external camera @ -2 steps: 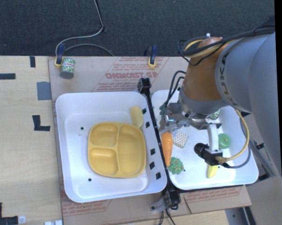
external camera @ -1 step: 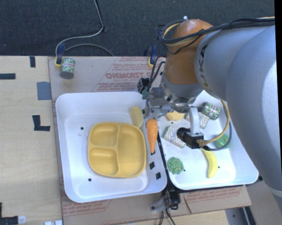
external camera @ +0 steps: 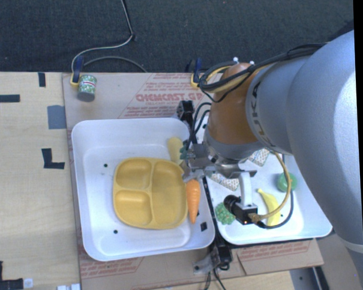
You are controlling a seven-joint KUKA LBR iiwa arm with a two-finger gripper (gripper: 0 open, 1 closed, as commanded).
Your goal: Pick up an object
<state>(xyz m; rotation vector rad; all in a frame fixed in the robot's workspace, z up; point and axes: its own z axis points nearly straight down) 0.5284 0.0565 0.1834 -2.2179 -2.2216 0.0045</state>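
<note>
**Arm over the seam between two bins, carrot just below the wrist**

The arm (external camera: pixel 240 121) reaches in from the right and hangs over the inner edge of the left bin (external camera: pixel 87 175). Its gripper (external camera: pixel 193 165) sits at the top end of the carrot (external camera: pixel 193 201), which lies lengthwise along the bin's right wall, just beside the yellow tray (external camera: pixel 147 192). The wrist body hides the fingers, so whether the tool stands wide, narrow or closed on anything cannot be told; the carrot appears to rest on the bin floor, not lifted.

A pale yellow piece (external camera: pixel 174 148) lies at the tray's upper right corner, partly under the wrist. The right bin (external camera: pixel 311 226) holds a banana (external camera: pixel 269 200), a green leafy piece (external camera: pixel 224 213) and a green round piece (external camera: pixel 283 182), all near the arm's cable loop (external camera: pixel 275 218).

The carrot is probably the target, being nearest the gripper. To take it well, the fingers should straddle its width, not its length, closing across the thick orange body rather than the narrow tip. The bin wall on one side and the tray rim on the other leave little room, so one finger must enter each gap cleanly. A straight vertical lift avoids dragging the tray or catching the wall.
</note>
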